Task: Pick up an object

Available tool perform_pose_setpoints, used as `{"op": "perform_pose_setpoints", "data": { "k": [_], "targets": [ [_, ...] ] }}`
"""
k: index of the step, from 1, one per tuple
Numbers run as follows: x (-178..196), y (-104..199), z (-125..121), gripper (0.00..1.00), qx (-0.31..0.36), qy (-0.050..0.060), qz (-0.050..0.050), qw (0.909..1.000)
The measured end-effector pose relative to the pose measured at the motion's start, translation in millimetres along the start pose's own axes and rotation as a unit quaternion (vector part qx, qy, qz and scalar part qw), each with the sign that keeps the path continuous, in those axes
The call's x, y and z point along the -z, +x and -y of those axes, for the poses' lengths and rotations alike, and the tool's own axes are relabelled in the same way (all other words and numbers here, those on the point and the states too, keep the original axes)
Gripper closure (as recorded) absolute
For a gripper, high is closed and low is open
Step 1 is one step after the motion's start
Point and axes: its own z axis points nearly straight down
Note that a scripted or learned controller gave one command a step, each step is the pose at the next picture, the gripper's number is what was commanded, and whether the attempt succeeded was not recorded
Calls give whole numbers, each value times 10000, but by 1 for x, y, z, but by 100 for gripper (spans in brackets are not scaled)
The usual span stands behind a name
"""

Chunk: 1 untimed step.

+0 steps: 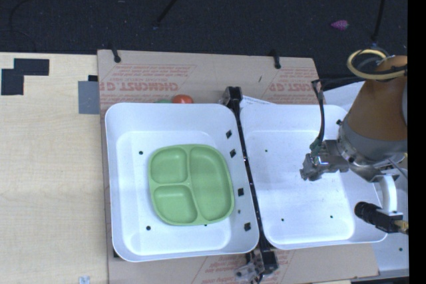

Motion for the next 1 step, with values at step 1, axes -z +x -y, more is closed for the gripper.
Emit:
{"op": "perform_pose_setpoints", "data": {
  "k": [1],
  "targets": [
    [52,-1,-1,100,-1,-4,2,10000]
  ]
}}
